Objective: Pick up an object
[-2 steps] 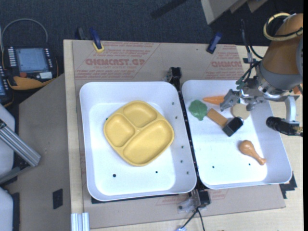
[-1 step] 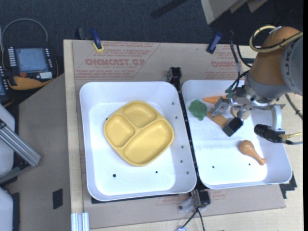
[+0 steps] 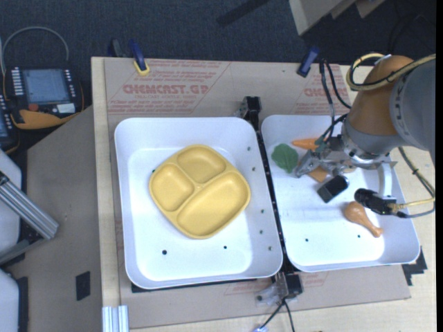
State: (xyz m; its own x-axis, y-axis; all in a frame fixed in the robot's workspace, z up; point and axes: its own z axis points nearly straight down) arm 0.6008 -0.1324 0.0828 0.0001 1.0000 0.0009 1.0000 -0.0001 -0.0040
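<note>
My gripper (image 3: 309,166) is low in the upper left part of the right bin (image 3: 325,251), with the arm coming in from the right. A green broccoli-like toy (image 3: 284,156) lies just left of it. An orange carrot (image 3: 304,144) lies just behind it, partly hidden by the wrist. A small orange piece (image 3: 318,176) peeks out under the gripper, and whether it is held is hidden. A tan toy drumstick (image 3: 363,218) lies to the right and nearer the front of the same bin.
The left bin (image 3: 138,254) bears a yellow divided plate (image 3: 200,190) at its middle. A narrow black divider runs between the two bins. The front half of the right bin is bare white floor.
</note>
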